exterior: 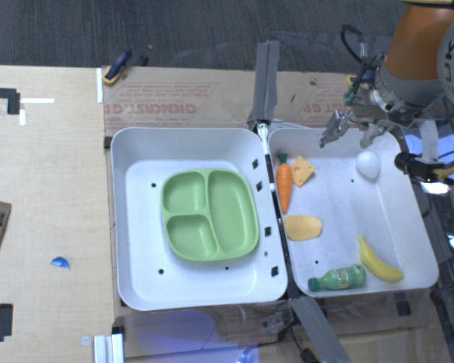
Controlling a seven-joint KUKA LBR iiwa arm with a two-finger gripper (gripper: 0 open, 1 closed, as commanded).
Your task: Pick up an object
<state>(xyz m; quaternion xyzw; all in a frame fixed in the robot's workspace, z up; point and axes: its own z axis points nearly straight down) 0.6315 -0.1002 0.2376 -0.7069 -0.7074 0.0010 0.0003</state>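
**Gripper Above the Right Bin**

Reversed red lettering on the cardboard (166,97) was unreadable. The gripper (353,131) hung with fingers spread and nothing between them, over the right bin's (408,278) far edge. The white egg (368,165) lay just nearer, slightly right, apart

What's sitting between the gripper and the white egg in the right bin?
Nothing visible. The gripper hangs over the far end of the right bin, and the white egg lies just below it in the picture, with bare bin floor around it.
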